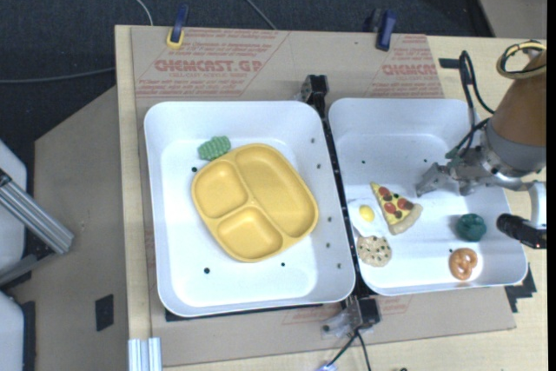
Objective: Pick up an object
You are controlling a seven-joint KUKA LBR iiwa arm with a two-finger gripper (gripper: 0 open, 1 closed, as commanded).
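The right bin (408,122) holds a pizza slice (395,206), a fried egg (366,214), a chocolate-chip cookie (374,249), a dark green round toy (472,227) and an orange pretzel (463,262). My gripper (437,174) hangs over the right bin's middle, just up and right of the pizza slice. It looks open, with nothing between its fingers. The grey arm with its orange band (521,113) comes in from the right edge.
The left bin (169,187) holds a yellow divided plate (253,201) and a small green leafy toy (214,148) at the plate's upper left. A black divider clamp (315,88) sits between the bins. Cables run down by the arm at the right bin's far corner.
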